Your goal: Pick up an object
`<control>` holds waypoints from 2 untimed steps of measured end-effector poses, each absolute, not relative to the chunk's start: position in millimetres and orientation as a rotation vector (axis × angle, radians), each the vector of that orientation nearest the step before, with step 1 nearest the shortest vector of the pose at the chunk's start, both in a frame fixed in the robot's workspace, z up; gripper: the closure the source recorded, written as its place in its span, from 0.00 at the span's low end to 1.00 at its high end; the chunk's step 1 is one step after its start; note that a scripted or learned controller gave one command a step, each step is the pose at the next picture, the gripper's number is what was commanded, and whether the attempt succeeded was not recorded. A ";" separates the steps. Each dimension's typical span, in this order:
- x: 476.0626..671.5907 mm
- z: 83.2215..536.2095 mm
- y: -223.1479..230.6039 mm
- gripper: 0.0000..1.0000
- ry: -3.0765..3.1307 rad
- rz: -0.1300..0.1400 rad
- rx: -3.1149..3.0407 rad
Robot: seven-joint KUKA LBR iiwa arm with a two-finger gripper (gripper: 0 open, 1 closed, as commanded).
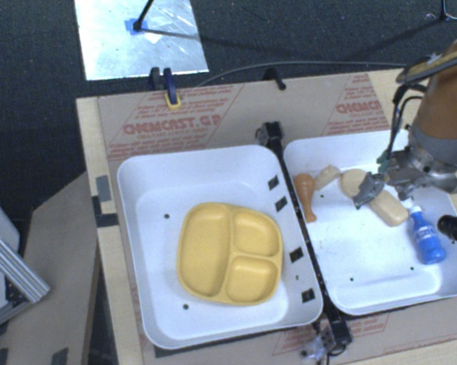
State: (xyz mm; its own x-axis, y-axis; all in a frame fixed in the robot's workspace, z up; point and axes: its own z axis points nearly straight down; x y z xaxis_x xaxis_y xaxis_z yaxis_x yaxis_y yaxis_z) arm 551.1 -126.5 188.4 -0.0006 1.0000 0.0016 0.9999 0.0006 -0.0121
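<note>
The gripper (369, 191) of the grey and orange arm is low inside the right white bin (376, 291), close to the bin's far side. I cannot tell how it is set, or whether it holds anything. A tan, bread-shaped block (389, 209) lies right beside the gripper, on the side nearer the front, and looks like it touches it. Its long way runs slanted, from the gripper toward the blue and white plastic bottle (426, 240) near the bin's right edge. A brown wooden peg with a wide top (305, 195) stands well to the left, by the middle wall. The yellow plastic tray with three sections (229, 252) sits in the left white bin (166, 311). I think the tan block is the easiest pick.
</note>
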 end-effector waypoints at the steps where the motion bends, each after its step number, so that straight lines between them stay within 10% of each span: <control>1: 554.2 195.2 -126.3 0.00 -2.226 -0.001 -2.219; 2: 559.6 143.7 -117.1 0.00 -2.226 0.002 -2.213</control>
State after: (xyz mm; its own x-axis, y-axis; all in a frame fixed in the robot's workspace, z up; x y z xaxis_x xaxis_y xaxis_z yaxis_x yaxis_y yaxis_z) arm 559.6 -117.1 143.7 -0.0058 1.0000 0.0010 1.0000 0.0058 -0.0025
